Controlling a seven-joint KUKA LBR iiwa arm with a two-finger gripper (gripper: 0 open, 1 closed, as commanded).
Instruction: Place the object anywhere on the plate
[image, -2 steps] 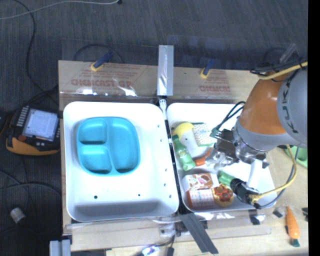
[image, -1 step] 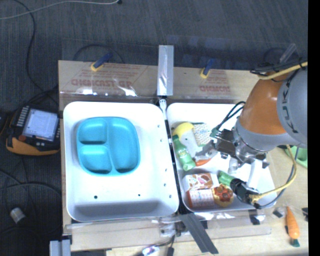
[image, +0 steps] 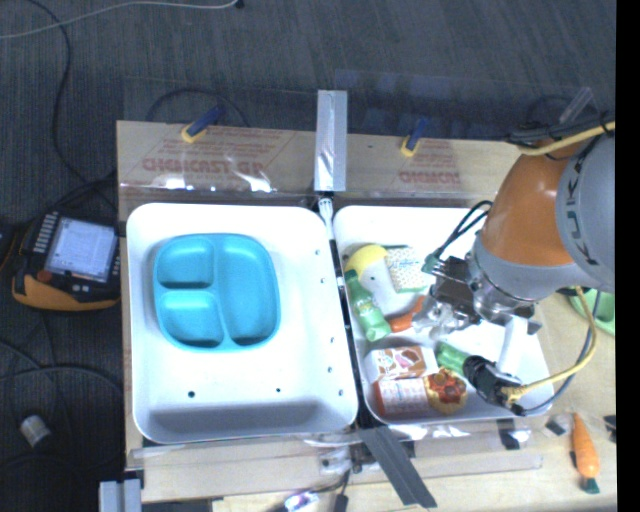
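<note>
A blue three-compartment plate (image: 215, 289) lies in the left white bin (image: 170, 395), with nothing on it. In the right bin (image: 362, 400), my gripper (image: 440, 318) reaches down among a pile of objects: a yellow lemon-like item (image: 366, 260), a white patterned packet (image: 404, 267), a green bottle (image: 369, 312), an orange piece (image: 402, 322), a green item (image: 450, 354), a red-labelled can (image: 400, 396) and a red-and-yellow item (image: 445, 388). The wrist hides the fingertips. The grey arm with its orange band (image: 530, 220) comes in from the right.
A black cable and connector (image: 490, 380) hang from the wrist over the right bin's front. An orange carrot-like item (image: 585, 452) lies outside the bin at the lower right. A metal divider (image: 331, 140) stands behind the bins. A handheld device (image: 70, 255) rests left of the bench.
</note>
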